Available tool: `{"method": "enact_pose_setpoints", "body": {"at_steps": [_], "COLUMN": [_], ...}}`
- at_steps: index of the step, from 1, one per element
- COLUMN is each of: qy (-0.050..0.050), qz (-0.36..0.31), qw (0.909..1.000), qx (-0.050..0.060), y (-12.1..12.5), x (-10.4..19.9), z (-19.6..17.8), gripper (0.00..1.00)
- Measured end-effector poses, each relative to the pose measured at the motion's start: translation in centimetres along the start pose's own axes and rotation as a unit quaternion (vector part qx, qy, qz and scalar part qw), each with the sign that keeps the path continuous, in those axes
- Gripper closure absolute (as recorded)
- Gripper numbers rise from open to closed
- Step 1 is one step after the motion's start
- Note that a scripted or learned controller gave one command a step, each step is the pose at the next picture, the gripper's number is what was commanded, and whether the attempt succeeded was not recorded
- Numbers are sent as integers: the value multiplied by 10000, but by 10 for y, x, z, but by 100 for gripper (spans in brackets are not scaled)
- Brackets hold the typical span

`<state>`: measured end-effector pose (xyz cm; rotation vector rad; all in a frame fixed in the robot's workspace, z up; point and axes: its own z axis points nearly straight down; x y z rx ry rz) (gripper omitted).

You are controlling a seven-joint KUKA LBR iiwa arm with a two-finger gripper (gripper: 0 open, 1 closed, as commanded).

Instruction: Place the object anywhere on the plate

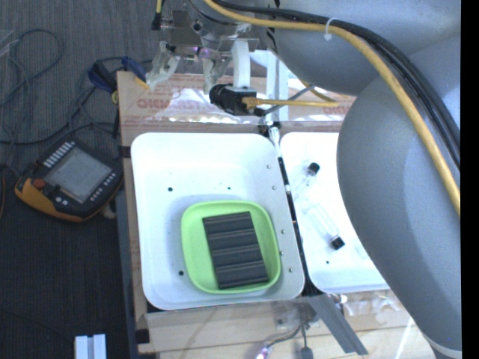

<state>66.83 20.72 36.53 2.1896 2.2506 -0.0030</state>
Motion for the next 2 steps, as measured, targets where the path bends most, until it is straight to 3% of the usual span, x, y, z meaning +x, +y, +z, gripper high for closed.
{"method": "enact_pose_setpoints", "body": {"at_steps": [2], "qy": [0], "qz": [0], "qw": [10000], "qx": [0], "y": [0], "x": [0], "z": [0], "gripper": [0]}}
